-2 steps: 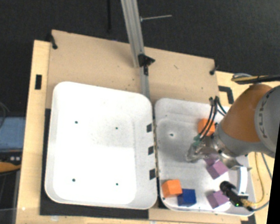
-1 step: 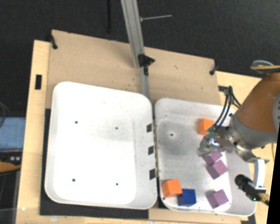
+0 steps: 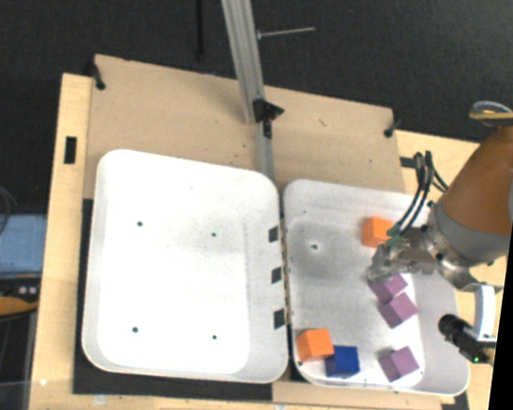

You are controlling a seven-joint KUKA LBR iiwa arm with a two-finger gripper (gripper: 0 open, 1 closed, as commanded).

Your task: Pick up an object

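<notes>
Purple block (image 3: 394, 298) in right bin (image 3: 330, 219) beneath jaws (image 3: 390, 264), their state impossible to tell.

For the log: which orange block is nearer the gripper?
The orange block by the gripper; the other orange block touches the blue block.

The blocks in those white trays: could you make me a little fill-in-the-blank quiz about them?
1. All the blocks lie in the ____ bin.
2. The blue block touches a block coloured ____.
3. The number of orange blocks is ____.
4. The gripper sits just above a block coloured ____.

Missing words: right; orange; two; purple
</notes>
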